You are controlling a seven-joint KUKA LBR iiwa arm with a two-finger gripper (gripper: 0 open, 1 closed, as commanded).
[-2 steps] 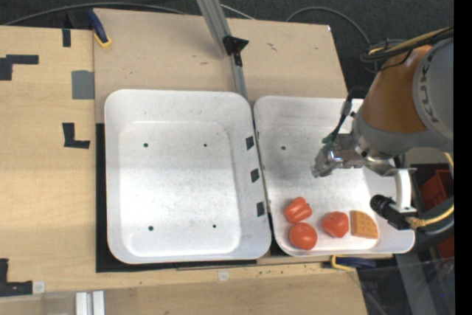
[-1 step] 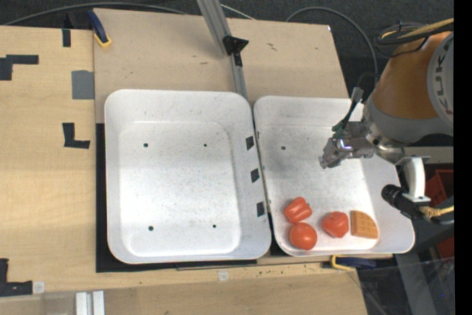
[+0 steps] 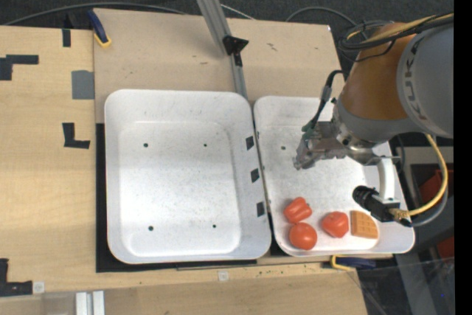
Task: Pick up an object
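- Camera view: gripper is hovering above the right bin, finger state indeterminable.
- Three red items and a waffle are lying along that bin's near edge.

A grey metal pole slanted over the table, black tape marks and a blue-yellow clamp sat left.

Robotics lab: bench w/ two white bins, taped markers, loose cables, and KUKA arm mounted alongside.
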